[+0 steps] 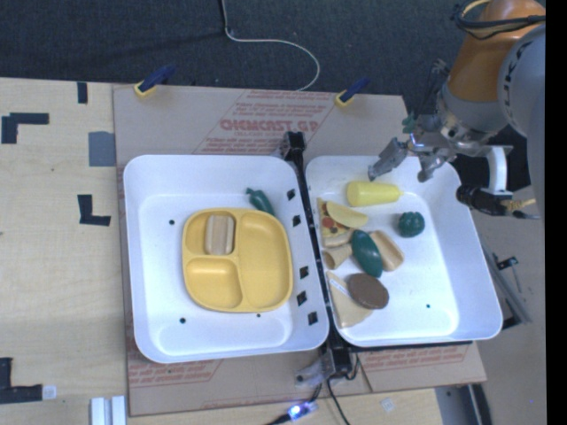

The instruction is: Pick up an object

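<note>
While arm (496, 51) cut off at right, end effector (409, 159) spread wide, holding nothing, above yellow corn (372, 193).

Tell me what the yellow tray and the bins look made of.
Yellow tray: likely moulded plastic, matte, judging by its uniform colour and rounded compartments. Bins: probably thin formed plastic, slightly glossy white with smooth rounded rims; this view cannot settle it.
</note>
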Tool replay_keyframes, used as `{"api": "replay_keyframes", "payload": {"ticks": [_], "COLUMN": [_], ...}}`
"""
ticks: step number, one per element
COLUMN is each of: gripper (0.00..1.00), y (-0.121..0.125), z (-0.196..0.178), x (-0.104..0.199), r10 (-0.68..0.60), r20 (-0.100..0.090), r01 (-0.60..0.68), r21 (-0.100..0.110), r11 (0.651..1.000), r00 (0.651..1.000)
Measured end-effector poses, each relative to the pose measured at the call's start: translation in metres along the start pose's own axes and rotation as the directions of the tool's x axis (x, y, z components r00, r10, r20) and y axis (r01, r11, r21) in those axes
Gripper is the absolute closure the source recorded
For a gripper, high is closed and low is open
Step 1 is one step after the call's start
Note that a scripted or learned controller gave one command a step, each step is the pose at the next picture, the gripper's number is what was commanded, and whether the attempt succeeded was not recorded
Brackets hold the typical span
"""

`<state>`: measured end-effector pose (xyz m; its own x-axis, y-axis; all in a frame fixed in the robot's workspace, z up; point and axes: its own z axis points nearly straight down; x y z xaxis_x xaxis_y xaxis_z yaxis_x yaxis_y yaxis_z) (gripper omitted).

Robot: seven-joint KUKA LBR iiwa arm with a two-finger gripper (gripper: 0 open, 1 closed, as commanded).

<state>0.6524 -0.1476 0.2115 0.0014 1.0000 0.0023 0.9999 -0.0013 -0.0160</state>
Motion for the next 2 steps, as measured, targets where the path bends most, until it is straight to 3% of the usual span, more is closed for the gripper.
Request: {"api": "replay_keyframes", "payload": {"ticks": [1,2], "gripper": [0.00,0.00], "y": [0.003,0.008], "z": [-0.010,0.045], "x": [0.000,-0.007], "r10": [-0.003,-0.003], "r20": [0.002,0.003], "r01": [0.003,0.003], "r21": [-0.014,-0.010], "r11": [1.000,1.000], "r00": [1.000,1.000]}}
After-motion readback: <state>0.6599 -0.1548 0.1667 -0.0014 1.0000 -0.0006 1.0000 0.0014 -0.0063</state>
